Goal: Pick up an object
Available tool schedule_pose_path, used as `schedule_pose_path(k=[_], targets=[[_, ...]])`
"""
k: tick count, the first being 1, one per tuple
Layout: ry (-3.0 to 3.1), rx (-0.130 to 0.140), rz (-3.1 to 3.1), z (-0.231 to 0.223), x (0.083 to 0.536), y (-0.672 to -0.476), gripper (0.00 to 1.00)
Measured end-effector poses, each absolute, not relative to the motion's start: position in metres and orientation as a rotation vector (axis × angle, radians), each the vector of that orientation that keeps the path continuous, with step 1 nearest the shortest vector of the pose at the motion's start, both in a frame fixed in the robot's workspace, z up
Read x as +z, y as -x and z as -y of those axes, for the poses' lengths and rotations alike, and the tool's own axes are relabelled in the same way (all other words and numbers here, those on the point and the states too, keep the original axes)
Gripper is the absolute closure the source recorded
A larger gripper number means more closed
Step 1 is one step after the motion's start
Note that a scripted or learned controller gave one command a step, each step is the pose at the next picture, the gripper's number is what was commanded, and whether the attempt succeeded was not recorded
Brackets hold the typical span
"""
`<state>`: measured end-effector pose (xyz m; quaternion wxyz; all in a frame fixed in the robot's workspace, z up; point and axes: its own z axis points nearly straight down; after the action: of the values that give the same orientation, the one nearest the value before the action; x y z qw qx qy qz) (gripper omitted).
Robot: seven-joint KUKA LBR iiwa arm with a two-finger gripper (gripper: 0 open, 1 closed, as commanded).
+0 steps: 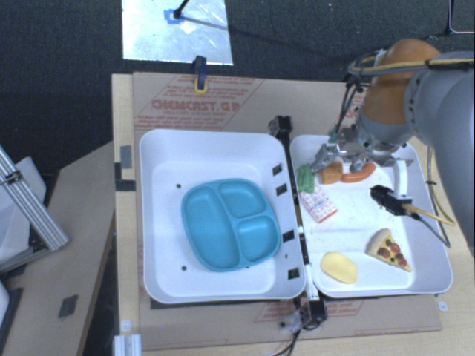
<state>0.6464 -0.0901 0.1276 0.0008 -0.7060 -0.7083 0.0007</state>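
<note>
At left, white left bin [163,169] holding a blue three-compartment plate [230,223], flat near its centre. Right of the central divider, white right bin [355,225] with all the loose objects. Green piece [305,176] against its left wall; red-and-white packet [318,204] just in front of that; orange piece [332,174] toward the back, close beside a red sausage [358,173] on its right; yellow lump [339,267] near the front wall. Gripper [345,158] low over the orange piece and red sausage, on the grey arm [441,102] entering from the right; width of its opening not discernible from this angle. Pizza slice [388,249] at front right, well apart from the gripper.
</note>
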Motion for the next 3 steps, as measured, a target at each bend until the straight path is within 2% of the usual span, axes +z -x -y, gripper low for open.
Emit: schedule_pose_path(k=[1, 2, 3], targets=[[2.23, -0.003, 2.23, 0.094, 0.089, -0.65, 0.0], [2.225, -0.01, 2.232, 0.092, 0.103, -0.651, 1.0], [2.22, -0.008, 2.232, 0.087, 0.166, -0.652, 1.0]])
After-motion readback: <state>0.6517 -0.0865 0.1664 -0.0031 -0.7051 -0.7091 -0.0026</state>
